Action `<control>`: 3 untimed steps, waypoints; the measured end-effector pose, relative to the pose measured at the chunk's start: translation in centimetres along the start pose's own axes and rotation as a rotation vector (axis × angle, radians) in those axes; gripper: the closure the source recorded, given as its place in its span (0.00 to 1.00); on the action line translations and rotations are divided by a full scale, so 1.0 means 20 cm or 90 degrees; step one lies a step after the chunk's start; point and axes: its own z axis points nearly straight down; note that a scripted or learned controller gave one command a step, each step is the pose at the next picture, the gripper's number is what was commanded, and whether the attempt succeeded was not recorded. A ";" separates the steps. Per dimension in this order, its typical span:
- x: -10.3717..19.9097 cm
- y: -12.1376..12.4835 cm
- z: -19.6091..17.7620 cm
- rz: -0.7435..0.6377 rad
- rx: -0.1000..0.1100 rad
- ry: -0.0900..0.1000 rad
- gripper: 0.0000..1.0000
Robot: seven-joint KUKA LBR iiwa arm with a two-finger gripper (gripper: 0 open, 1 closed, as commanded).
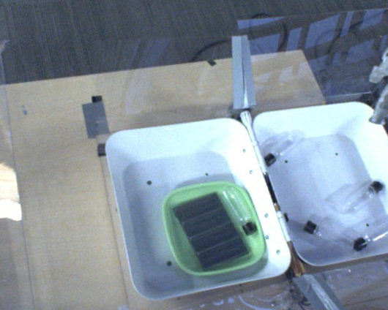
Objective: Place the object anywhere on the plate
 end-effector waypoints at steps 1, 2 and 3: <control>-0.09 -0.31 0.00 0.098 0.001 0.000 0.00; -0.01 -0.45 0.00 0.188 0.002 0.001 0.00; -0.02 -0.44 -0.06 0.182 0.000 -0.007 1.00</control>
